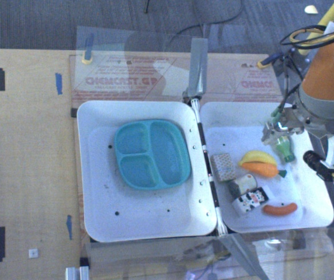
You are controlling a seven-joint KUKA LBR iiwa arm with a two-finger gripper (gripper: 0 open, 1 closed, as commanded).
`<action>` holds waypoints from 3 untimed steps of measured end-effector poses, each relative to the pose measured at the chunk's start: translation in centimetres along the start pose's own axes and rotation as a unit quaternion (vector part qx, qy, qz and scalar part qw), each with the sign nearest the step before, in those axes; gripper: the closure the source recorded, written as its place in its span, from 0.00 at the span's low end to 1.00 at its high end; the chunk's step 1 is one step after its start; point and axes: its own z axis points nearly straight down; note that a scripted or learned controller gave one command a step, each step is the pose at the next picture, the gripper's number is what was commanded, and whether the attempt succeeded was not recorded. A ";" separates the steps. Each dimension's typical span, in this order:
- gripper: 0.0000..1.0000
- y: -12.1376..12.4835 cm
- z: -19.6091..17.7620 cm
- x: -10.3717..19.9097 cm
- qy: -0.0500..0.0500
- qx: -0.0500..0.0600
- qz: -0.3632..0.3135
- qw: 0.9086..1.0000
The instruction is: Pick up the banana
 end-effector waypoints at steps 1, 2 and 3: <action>1.00 1.3 5.0 0.3 0.001 0.001 0.004 1.000; 0.00 1.3 5.0 0.3 0.001 0.001 0.004 1.000; 0.00 0.7 9.8 1.9 -0.001 -0.003 -0.071 0.997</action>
